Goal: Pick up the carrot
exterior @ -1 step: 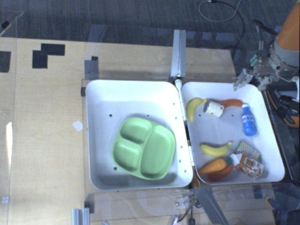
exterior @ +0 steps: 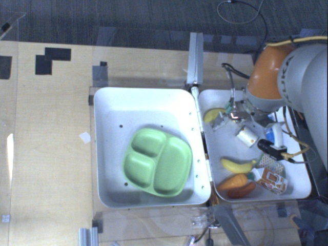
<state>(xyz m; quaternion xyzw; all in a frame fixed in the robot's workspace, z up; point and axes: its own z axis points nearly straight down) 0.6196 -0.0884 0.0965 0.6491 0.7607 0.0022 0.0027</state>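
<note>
While the end effector [exterior: 231, 115] hovers up-bin (finger state unclear), the carrot [exterior: 233, 182] lies near the front wall

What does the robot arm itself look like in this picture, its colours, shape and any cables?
The arm is thick, rounded and light grey, with a glossy orange band above the wrist. Below it sits a small metallic gripper. Thin dark cables loop beside the wrist.

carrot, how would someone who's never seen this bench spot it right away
Look in the right-hand white bin, at its near edge, close to the divider. The carrot lies there below a yellow banana, with a dark red item against its lower side. It is the one orange, tapered piece with a green tip.
</note>
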